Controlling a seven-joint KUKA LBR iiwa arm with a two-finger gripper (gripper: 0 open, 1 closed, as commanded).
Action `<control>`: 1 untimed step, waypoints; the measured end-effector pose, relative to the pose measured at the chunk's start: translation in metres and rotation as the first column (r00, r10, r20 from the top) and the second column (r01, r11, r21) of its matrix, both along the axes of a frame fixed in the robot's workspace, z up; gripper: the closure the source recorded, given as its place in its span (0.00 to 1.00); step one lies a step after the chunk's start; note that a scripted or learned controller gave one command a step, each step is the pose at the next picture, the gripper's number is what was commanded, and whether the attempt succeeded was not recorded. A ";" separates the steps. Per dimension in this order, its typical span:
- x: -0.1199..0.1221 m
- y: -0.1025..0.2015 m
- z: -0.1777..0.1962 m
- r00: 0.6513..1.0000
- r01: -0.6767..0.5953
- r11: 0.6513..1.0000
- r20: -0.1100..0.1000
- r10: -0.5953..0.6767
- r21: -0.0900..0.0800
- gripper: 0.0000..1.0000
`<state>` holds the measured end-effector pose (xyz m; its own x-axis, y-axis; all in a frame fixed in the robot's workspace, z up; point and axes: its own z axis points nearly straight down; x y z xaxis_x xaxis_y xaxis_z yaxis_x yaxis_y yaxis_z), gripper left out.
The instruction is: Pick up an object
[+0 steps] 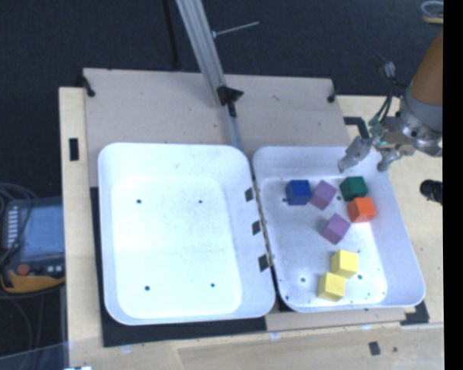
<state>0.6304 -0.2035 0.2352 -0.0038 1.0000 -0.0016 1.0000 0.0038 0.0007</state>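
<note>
Seven small blocks lie in the right bin [386, 230], and we count them as follows. We see a blue block [298, 192] near the bin's far left part, with a purple block [323, 194] just beside it on its right. A green block [354, 187] sits further right, and an orange block [361, 208] touches its near side. A second purple block [336, 227] lies alone toward the middle of the bin. Two yellow blocks rest close together near the front: one yellow block [345, 263] sits slightly farther back, and the other yellow block [332, 286] lies just in front of it.

We find the gripper [368, 159] over the far right corner of the right bin, hanging from the arm [424, 83] that comes in from the right. Its two fingers stand apart, one on each side, with nothing between them, so we judge the pincer released. It hovers above and behind the green block, apart from every block.

We see the left bin [177, 230] beside the right one. A slanted metal rail [204, 52] crosses behind both bins. A handheld controller [31, 241] with cables rests off the bench at the left.
</note>
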 end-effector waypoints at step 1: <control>0.000 0.000 0.000 1.000 -0.002 1.000 -0.001 0.002 0.000 0.00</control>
<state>0.6303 -0.2035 0.2352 -0.0059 1.0000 -0.0021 1.0000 0.0059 0.0000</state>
